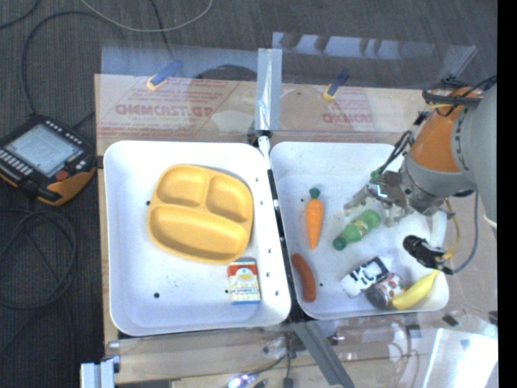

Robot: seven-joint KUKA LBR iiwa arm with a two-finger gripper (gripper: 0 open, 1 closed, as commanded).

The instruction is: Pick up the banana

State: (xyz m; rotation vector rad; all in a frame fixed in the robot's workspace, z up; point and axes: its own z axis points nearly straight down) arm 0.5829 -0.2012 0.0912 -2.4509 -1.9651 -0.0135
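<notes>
The tool (pixel 373 200) hangs with fingers spread apart beside the green bottle (pixel 356 229), away from the banana (pixel 416 290)

From my console I see the arm (pixel 485 148) as a bulky, rounded grey body at the right of the scene, with a broad orange band (pixel 437 140) wrapped around it above the wrist. Thin dark cables (pixel 401 148) run along the band's left side toward the gripper (pixel 378 194), which is a cluster of pale grey metal parts (small and angular, hard for me to resolve finely). A black looped cable (pixel 447 245) hangs near the wrist.
</notes>
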